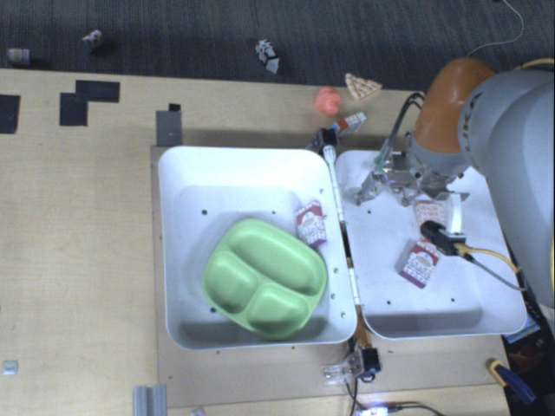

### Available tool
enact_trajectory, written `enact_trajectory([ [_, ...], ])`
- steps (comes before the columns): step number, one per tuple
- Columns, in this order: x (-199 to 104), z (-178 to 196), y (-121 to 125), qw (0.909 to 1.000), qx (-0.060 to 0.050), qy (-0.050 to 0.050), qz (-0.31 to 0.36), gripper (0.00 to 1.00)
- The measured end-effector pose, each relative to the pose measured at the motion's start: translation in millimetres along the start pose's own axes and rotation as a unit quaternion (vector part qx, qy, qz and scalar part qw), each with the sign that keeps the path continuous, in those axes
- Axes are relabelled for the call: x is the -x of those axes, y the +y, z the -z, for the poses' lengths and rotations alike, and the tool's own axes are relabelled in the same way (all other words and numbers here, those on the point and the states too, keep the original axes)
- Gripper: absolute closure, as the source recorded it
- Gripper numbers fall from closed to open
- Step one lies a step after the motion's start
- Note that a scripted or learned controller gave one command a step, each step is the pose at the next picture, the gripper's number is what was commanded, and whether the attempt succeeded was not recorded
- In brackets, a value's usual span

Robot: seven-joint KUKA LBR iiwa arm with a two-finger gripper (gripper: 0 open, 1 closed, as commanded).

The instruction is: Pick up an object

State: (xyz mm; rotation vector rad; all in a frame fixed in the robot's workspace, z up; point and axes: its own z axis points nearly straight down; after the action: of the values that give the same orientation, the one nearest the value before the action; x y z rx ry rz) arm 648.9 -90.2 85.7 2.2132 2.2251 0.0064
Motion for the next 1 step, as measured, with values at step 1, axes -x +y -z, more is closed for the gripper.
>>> enact_trajectory([
  [1,-3.0,1.7,-80.3,1.0,0.001,-0.001,-0.002,0.0],
])
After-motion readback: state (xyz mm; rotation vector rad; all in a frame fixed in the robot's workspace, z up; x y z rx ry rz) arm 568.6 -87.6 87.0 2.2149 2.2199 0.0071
